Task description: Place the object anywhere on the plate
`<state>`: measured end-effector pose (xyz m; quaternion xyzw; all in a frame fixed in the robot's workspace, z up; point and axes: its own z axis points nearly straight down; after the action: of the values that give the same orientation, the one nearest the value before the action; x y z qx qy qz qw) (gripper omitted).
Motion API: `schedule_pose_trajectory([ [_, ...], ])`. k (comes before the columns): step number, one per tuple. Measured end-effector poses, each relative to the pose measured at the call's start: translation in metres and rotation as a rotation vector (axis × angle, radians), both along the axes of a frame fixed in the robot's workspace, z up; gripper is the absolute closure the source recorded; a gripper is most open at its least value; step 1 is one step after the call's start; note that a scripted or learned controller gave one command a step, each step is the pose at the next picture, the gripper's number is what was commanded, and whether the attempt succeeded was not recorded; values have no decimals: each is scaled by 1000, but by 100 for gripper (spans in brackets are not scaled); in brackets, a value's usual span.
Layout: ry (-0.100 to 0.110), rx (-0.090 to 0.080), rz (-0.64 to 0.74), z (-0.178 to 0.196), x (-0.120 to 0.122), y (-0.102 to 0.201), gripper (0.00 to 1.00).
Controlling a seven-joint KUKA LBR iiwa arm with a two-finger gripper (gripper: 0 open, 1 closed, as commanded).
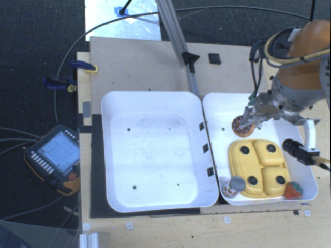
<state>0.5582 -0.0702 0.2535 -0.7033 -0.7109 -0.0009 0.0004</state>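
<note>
A small round brown object (241,127), like a doughnut, lies in the right bin (220,115), just beyond the far left corner of the plate. The plate (234,163) is yellow, with several raised sections that each carry a black dot, and it sits in the near half of that bin. My gripper (249,118) hangs directly over the brown object's right side, low and touching or nearly touching it, and it partly hides the object.
A small grey-topped cup (234,186) stands at the plate's near left corner. A red strawberry-like item (294,190) lies at its near right corner. The left bin (111,138) sits alongside. A slanted grey pole (173,25) crosses behind the bins.
</note>
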Motion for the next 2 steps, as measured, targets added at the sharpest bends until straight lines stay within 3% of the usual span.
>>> schedule_pose_trajectory([
  [2, 1, 0, 0, -11, -5, 106, 100],
])
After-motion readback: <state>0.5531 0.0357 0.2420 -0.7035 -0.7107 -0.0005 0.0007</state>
